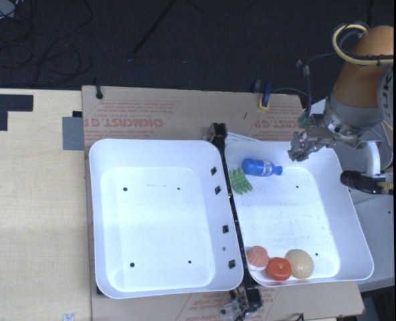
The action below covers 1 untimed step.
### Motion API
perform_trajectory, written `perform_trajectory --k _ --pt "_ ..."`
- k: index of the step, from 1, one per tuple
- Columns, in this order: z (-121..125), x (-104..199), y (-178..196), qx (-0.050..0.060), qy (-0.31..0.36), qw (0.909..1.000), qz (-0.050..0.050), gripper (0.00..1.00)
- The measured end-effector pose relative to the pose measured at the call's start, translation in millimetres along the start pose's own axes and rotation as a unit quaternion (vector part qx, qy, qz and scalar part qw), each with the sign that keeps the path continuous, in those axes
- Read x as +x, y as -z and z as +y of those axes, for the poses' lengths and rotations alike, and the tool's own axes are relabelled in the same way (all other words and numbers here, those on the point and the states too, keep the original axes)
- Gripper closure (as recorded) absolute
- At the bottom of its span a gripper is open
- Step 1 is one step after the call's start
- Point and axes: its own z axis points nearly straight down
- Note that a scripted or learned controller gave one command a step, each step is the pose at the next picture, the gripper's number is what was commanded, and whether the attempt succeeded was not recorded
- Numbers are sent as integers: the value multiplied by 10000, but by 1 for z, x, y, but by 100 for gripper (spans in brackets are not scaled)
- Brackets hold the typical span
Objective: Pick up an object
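A blue bottle (261, 168) lies on its side near the far left of the right bin (332, 212), with a small green leafy piece (240, 180) just beside it. At the right bin's near edge sit a pinkish round item (257, 255), a red tomato-like ball (279, 268) and a tan round item (300, 263) in a row. My gripper (301, 150) hangs over the far right corner of the right bin, to the right of the bottle and apart from it. Nothing shows between its fingertips.
The left bin (104, 179) stands beside the right one, with a black divider bar (226, 199) between them. Both rest on a cardboard sheet (151, 116). Cables and a yellow clip (265, 100) lie behind the bins. The arm's orange band (358, 79) is at the upper right.
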Motion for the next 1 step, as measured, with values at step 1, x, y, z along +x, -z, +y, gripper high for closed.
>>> perform_trajectory --k 1 --pt "13 53 14 30 -15 10000 6 100"
